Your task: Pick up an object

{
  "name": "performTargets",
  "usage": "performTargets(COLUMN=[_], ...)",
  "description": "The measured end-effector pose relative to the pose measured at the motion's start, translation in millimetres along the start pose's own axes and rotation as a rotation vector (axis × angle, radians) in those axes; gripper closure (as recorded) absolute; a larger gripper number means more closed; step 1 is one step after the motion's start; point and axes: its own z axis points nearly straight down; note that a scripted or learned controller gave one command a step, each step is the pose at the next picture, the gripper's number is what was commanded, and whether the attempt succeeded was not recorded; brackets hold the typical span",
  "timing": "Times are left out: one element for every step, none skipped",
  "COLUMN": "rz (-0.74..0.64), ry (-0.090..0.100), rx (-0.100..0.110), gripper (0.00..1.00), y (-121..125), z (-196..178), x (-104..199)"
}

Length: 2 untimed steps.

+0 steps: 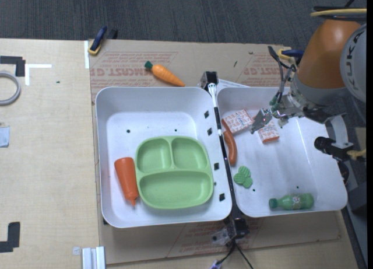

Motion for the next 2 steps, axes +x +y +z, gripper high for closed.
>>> performTargets(rz=[-0.028, -0.026], ry=[-0.008, -0.002], rx=[-0.009, -0.002], gripper=[0.00, 1.00], y=[27.9, 25.6], z=[67.6, 63.2], x=[-33.0, -30.9])
